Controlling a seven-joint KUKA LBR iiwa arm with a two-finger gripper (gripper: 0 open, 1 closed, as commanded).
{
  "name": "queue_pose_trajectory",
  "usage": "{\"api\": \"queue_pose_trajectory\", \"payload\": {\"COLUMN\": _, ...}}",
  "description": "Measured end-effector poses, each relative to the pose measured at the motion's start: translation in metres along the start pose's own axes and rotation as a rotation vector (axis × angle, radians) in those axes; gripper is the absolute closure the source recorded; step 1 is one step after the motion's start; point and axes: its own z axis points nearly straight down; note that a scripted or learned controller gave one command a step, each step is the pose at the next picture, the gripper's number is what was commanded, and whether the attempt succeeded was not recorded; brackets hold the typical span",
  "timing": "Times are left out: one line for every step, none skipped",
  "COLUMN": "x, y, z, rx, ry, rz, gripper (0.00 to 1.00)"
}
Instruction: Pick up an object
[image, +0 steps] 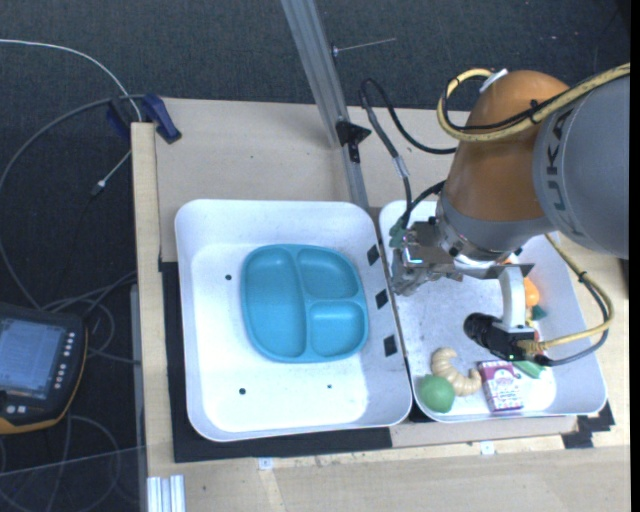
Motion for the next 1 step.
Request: {"api": "queue_pose_trajectory", "payload": {"x": 0.0464, "y": -0.0222, "z": -0.0032, "rx": 0.003, "ry": 0.0, "rz": 0.001, "gripper": 1.0}}
